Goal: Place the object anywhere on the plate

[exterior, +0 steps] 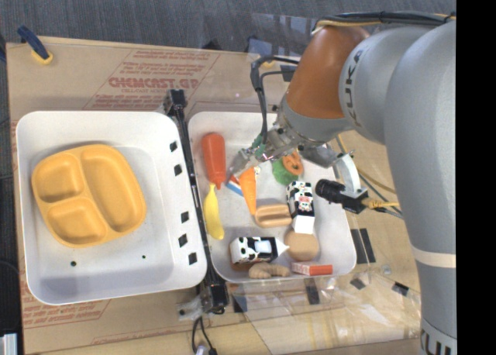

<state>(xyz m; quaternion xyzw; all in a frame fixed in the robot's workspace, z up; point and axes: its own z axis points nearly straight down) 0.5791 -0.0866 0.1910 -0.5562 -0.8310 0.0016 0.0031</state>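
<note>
A: Gripper [256,156] hovers low in the right white bin [341,229], above the orange plastic carrot [247,188]; its grasp I can't tell.

B: Centre over the carrot first; the yellow divided plate [87,193] waits in the left bin [31,268].

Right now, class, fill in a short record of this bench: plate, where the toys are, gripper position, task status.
plate: yellow divided plate in the left bin, nothing on it
toys: right bin holds toy carrot, banana, two cow-print cartons, hot dog bun
gripper: gripper low over the right bin, near the carrot
status: not yet placed
</note>
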